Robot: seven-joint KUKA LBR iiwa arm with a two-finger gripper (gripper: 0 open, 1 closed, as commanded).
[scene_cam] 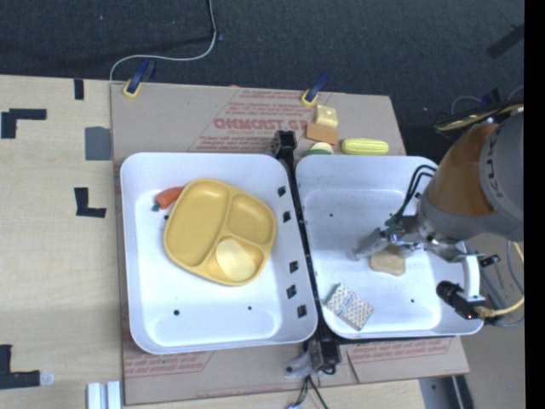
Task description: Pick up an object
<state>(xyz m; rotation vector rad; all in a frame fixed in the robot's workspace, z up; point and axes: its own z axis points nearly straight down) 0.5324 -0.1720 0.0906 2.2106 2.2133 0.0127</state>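
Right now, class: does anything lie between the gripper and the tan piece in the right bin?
Nothing visible does. The gripper sits right over the tan piece in the right bin, at its upper left edge. The patterned packet lies apart, nearer the bin's front wall, out of the path.

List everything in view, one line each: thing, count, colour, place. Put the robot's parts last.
Bins: 2, white, side by side on the bench.
Divided plate: 1, yellow, left bin.
Round pale piece: 1, pale yellow, on the plate's near compartment.
Carrot-like toy: 1, orange, left bin, partly under the plate.
Tan flat object: 1, right bin, by the gripper.
Patterned packet: 1, grey-white, right bin's near edge.
Corn toy: 1, yellow, behind right bin.
Block: 1, tan, behind the bins.
Arm: 1, grey and orange, right.
Gripper: 1, over right bin.
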